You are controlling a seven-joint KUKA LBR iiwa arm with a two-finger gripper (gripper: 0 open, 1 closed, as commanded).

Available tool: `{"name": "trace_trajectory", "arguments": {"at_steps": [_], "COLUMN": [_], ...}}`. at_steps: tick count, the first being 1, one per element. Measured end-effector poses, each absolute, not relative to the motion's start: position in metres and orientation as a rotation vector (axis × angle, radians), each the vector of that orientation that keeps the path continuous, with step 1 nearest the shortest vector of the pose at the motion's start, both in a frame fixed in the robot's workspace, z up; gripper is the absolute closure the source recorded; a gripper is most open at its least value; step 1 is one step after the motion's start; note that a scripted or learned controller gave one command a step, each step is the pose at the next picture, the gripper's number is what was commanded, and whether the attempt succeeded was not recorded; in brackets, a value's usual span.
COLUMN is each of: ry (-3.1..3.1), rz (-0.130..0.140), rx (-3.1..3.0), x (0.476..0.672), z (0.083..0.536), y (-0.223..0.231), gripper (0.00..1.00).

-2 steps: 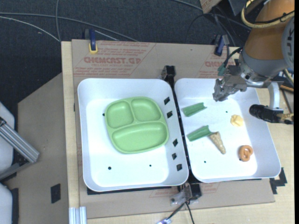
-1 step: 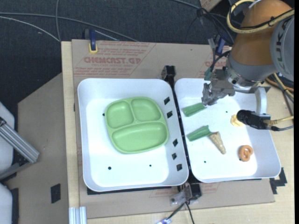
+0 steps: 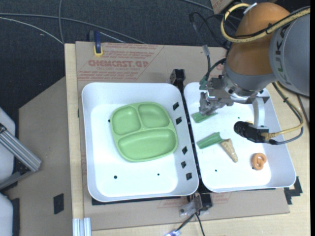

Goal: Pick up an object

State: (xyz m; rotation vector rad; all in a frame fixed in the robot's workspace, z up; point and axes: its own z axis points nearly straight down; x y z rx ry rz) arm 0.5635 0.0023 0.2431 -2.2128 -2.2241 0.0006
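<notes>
Closest to the camera is the front edge of the counter [image 3: 147, 208], a brown board with red printing at its far side, and on it stand two shallow white bins side by side. Inside the left bin [image 3: 98, 181] lies a light green plate [image 3: 143, 131] with three compartments, flat on the floor of the bin and a little toward the far side.

Several small things lie in the right bin [image 3: 280, 176]. Near its front right corner is a small orange ring-shaped piece [image 3: 258, 161]. Just to the left of it lies a tan cone [image 3: 229, 149], with its point toward the front. Beside the cone, nearer the wall between the bins, is a green bar [image 3: 209, 140], lying at a slant. Further back is a second green piece [image 3: 201, 116], also close to the dividing wall.

From the right side the grey arm reaches in, with its large orange band [image 3: 251, 38] above the far part of the right bin. The jaws [image 3: 209, 107] point down and are right over the second green piece, at or very near to it. I cannot tell if the jaws are open or closed, and I cannot tell if the green piece is between them. A black part [image 3: 246, 130] with a yellow cable hangs from the arm, over the middle of the right bin.
</notes>
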Motion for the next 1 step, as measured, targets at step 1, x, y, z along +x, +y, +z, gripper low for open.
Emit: {"name": "trace_trajectory", "arguments": {"at_steps": [1], "ry": [-2.223], "rz": [0.003], "rx": [-2.213], "x": [0.544], "z": [0.229], "y": [0.0559], "gripper": [1.0]}}
